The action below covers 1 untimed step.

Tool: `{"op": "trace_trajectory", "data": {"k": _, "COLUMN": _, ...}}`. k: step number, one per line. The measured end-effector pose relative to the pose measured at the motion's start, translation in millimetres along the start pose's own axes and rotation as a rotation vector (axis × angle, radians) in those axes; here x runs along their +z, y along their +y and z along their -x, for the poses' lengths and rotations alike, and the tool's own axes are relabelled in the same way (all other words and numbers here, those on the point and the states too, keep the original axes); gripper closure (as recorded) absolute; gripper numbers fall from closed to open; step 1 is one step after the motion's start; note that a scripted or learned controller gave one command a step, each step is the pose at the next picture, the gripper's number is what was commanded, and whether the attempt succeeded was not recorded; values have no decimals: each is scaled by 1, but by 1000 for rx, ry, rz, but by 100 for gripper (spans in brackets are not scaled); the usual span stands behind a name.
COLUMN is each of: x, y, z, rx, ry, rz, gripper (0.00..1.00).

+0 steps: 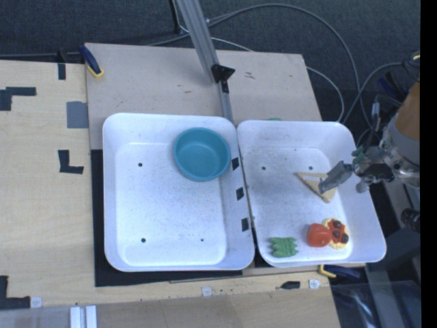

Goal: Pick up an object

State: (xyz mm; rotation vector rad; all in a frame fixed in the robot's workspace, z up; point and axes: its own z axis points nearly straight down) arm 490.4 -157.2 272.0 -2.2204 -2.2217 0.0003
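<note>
The two white bins are lying side by side, the left bin [136,251] carrying a blue bowl [201,154] near its upper right corner and the right bin [273,132] carrying the smaller pieces. The grey arm [403,152] is reaching in over the right bin's right rim, and its gripper [339,175] is hovering right at a tan wedge-shaped piece [313,180], which looks like the object being targeted; whether the jaws are apart or together is something I cannot tell, since only one dark finger is reading clearly. The wedge is lying flat in the middle right of the right bin, its long axis running from upper left to lower right, with the narrow tip pointing left and the far end tucked under the finger. Near the bin's lower right corner a red and yellow toy [326,234] is sitting, with a small green toy [283,247] just left of it. The risk, as I judge it, is that a thin flat piece is offering little to pinch, so the fingers may be sliding over it or nudging it toward the wall instead of closing around it.
</note>
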Motion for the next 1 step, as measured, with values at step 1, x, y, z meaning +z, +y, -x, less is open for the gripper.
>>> {"op": "trace_trajectory", "data": {"k": 1, "x": 62, "y": -3, "z": 0, "rx": 0, "ry": 1, "rz": -5, "gripper": 0}}
